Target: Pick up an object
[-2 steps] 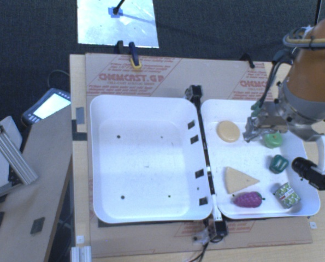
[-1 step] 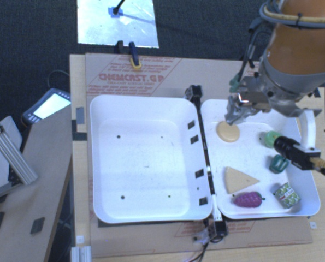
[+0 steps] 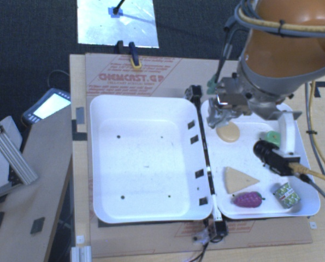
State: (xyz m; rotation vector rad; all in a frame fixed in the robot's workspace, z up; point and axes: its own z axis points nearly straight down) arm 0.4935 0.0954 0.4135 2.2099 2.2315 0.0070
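My gripper hangs over the far left part of the right bin, just above a tan round piece. The wrist hides the fingertips. Nearer the front of that bin lie a tan wedge, a purple bunch of grapes and a small green-and-white can. A green object peeks out beside the arm at the bin's right side.
The left bin sits beside the right one, joined by a black clipped seam. Both rest on a cardboard sheet. A tablet lies off the bench to the left, and a metal plate lies behind.
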